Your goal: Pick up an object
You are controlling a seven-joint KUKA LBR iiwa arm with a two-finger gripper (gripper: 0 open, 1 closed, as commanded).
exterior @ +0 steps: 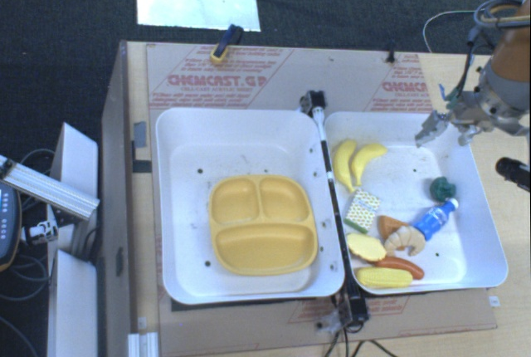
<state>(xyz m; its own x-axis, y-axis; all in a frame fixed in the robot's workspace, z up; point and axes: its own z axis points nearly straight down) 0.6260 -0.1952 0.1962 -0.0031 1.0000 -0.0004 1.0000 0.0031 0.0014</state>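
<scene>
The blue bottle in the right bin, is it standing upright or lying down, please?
Lying down: the blue bottle rests on its side on the bin floor.

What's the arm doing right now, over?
Gripper above right bin's far edge, holding nothing. Bananas, blue bottle, other toy food untouched. Nothing blocking.

Readable text appears on the brown protective sheet [249, 73] covering the surface beneath the two bins.

1. Behind the left bin [178, 181]: red block lettering reading "CHEMCAST GP" [217, 82]. Smaller red lines above and below it are too small to read.
2. Behind the right bin [489, 264]: a second red imprint [406, 87] of the same style, cut off by the bin rim and not legible in full.

No other lettering, numbers or labels can be read on the items in the bins.
</scene>
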